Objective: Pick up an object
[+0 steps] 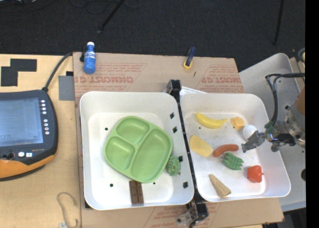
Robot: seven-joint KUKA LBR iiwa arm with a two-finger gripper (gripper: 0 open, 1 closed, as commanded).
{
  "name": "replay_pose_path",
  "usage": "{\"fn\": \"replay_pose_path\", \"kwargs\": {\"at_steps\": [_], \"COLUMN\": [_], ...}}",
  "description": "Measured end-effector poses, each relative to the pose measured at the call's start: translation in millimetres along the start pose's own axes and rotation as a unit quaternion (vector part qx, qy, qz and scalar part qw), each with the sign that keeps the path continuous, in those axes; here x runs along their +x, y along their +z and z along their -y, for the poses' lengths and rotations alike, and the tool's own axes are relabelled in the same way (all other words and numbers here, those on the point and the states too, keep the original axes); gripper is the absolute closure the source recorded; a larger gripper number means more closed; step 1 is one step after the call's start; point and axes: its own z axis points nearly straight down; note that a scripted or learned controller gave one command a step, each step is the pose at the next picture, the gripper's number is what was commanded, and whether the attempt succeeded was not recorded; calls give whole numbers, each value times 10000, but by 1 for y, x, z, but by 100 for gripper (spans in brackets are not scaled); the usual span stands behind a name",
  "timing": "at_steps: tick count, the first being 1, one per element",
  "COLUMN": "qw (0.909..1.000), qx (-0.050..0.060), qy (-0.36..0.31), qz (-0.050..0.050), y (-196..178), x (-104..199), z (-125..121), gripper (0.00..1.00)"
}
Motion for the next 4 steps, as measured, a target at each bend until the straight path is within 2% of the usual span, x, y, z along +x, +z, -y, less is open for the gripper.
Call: {"fn": "replay_pose_path", "kwargs": {"at_steps": [2,3,4], "qw": [10000,10000,10000], "qx": [19,22,-2], "qy": [-7,-5,25], "qz": [-8,-11,-3], "y": [89,152,152], "x": [0,3,3], "z": [-6,-4,-4], "gripper": [0,0,0]}}
